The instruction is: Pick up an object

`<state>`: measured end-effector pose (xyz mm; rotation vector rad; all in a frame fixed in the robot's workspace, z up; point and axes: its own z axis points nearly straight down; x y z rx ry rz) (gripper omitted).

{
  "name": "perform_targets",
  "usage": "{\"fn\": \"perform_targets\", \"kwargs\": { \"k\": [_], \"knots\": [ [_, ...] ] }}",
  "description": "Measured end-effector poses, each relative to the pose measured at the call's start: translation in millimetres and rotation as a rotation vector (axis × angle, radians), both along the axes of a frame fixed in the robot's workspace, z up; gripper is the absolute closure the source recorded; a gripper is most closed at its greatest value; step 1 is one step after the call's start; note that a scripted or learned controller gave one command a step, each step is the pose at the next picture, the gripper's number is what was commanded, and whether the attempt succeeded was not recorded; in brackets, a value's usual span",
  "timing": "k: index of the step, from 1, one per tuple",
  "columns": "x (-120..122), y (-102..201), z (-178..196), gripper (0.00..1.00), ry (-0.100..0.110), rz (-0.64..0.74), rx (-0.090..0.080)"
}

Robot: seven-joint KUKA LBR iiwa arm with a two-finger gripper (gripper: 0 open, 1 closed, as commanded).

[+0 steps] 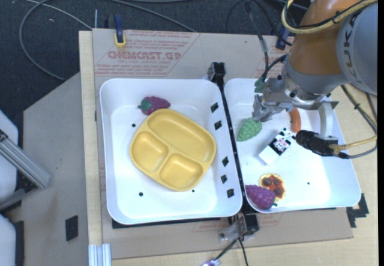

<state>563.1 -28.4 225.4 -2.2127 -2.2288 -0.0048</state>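
Gripper [263, 113] is hanging low over the right bin [336, 196], toward its back-left part; jaw state isn't showing from this angle, cannot tell if wide or narrow. One green grape bunch [249, 130] is lying just below-left of the tip, touching or barely apart, can't tell which. Right bin is holding five things: that bunch, one orange stick [294, 119] just right of the gripper, one white block with black marks [277, 145], one red-orange piece [273, 183], one purple bunch [260, 197] at the front edge. Left bin [111, 139] is holding two: one yellow three-part tray [173, 148], one purple-red fruit [155, 104] just behind it. The wrist [312, 72] is covering part of the right bin's back
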Motion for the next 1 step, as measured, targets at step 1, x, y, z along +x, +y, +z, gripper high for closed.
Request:
{"fn": "perform_targets", "kwargs": {
  "k": [1],
  "knots": [
    [2.2,49.8,-4.8,1.00,0.002,-0.001,0.000]
  ]
}}
